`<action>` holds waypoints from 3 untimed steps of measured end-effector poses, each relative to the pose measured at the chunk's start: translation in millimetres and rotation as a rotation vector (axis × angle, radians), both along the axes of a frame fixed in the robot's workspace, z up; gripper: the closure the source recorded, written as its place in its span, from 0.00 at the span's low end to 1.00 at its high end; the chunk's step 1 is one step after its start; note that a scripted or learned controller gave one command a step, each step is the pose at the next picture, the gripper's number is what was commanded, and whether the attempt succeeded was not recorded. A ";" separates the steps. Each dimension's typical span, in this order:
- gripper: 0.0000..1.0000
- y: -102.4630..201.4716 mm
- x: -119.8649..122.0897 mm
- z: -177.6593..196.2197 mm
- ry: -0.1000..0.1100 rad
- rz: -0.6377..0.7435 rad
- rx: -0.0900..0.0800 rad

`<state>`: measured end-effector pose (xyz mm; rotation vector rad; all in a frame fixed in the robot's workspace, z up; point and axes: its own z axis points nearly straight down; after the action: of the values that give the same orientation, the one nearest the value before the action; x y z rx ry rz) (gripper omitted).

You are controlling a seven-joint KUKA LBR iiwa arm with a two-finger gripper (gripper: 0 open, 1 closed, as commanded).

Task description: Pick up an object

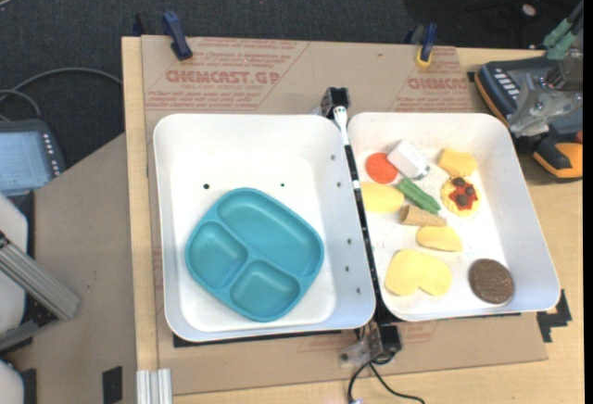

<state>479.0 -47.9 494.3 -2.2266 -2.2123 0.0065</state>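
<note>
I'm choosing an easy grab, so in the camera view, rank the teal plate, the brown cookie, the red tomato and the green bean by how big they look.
1. teal plate, by far the largest
2. brown cookie
3. red tomato and green bean: they look alike in size, so no ranking between them

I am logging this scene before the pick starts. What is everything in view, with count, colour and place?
bins: two, white, side by side on the bench
tray: one, teal, three compartments, in the left bin
tomato: one, red, right bin, far left part
block: one, white, beside the tomato
bean pod: one, green, right bin, middle
yellow pieces: several, spread through the right bin
cookie: one, brown, right bin, near right corner
clamps: two, blue, far edge of the board
arm: one, grey, at the right edge
</note>
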 end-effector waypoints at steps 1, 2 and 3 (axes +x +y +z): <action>1.00 74.5 0.7 27.3 -0.011 0.015 0.003; 1.00 5.3 1.4 0.7 -0.002 -0.001 0.000; 1.00 57.4 0.7 40.2 -0.013 0.012 0.002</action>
<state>479.6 9.5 534.5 -2.2186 -2.2309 -0.0097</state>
